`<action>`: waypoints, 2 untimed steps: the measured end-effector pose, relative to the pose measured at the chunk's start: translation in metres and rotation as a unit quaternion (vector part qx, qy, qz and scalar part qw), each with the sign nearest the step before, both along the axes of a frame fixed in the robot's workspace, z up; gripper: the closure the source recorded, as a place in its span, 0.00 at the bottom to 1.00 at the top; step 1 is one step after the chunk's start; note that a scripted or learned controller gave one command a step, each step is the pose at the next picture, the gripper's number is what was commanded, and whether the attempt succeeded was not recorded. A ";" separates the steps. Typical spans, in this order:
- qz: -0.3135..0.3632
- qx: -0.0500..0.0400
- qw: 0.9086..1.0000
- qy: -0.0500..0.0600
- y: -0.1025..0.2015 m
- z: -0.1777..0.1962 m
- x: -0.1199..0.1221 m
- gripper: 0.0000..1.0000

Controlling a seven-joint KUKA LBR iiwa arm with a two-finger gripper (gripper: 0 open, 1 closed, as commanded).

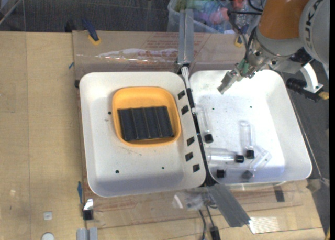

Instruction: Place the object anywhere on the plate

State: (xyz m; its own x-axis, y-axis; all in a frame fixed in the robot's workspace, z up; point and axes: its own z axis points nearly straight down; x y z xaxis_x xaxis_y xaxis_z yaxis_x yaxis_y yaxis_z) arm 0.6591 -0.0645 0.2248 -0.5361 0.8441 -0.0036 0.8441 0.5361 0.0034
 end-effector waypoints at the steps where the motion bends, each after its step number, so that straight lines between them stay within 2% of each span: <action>1: 0.142 0.000 0.990 -0.001 0.011 0.021 0.009 1.00; 2: 0.224 -0.001 0.975 -0.001 -0.008 0.081 0.003 1.00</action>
